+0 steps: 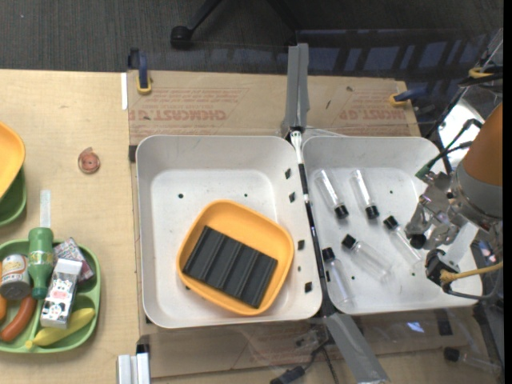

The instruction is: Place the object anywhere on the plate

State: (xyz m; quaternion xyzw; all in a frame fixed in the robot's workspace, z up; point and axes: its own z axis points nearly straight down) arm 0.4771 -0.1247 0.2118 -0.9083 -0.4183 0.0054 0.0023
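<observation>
Two white bins sit side by side on the bench. We find the left bin [160, 238] holding an orange plate [196, 234], and on that plate rests a black ribbed block [230, 266], tilted corner to corner.

We find the right bin [360, 290] holding several clear tubes with black caps [330, 192], lying loose and apart from one another. We take one of these tubes to be the object for placement, though the task does not name it.

The gripper [428, 234] stands over the right-hand part of the right bin, near the tubes. We cannot tell how it is set, nor whether it carries anything.

Handling notes, as we judge them:
1. Each tube looks light and rigid.
2. Its smooth round wall is likely slippery and may roll when nudged.
3. If glass, it may crack under a hard squeeze.
4. We advise taking hold across the middle of the barrel, or at the cap.

Legible writing: the cardboard under the bins carries "CHEMCRST", printed upside down in this view.
</observation>
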